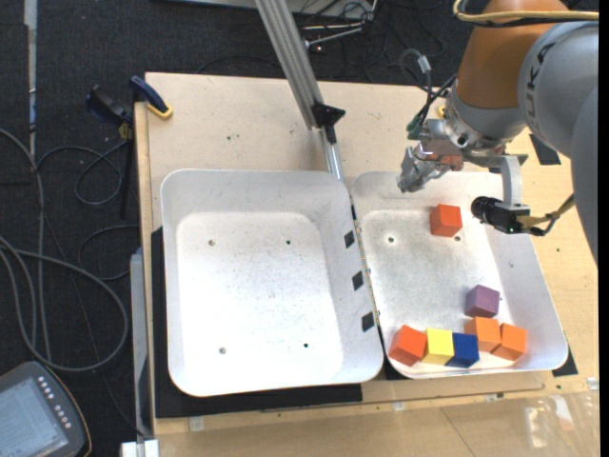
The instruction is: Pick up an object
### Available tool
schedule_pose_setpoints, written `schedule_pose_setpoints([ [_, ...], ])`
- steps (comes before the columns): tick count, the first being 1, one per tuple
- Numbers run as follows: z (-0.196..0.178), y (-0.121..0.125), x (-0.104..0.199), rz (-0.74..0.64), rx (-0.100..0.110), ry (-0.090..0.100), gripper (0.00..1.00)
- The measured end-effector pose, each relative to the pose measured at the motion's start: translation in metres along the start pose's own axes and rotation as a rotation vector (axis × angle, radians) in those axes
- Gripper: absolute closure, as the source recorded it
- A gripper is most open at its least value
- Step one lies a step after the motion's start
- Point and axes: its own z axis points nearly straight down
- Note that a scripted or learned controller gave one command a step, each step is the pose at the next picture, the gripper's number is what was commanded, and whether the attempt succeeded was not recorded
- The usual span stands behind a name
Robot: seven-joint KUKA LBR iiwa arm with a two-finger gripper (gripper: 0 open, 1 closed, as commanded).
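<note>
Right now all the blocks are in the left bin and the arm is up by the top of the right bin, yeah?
Not quite. The camera view shows the blocks, like the purple one and the yellow one, in the right bin, not the left bin. The arm is indeed by the right bin's top.

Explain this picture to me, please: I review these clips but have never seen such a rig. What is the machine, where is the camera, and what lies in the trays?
One camera looks down at a slant on a bench with two shallow white bins. The grey and orange machine at the right is a robot arm; its gripper hangs over the far edge of the right bin. That bin holds small blocks: an orange block alone near the gripper, a purple block, and a cluster of orange, yellow and blue blocks at the near edge. I see no block in the gripper.
</note>
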Motion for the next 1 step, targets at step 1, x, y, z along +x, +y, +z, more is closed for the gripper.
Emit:
schedule_pose_setpoints([
  [1, -0.0112, -0.0084, 0.0567, -0.001, -0.002, 0.001, 1.0],
])
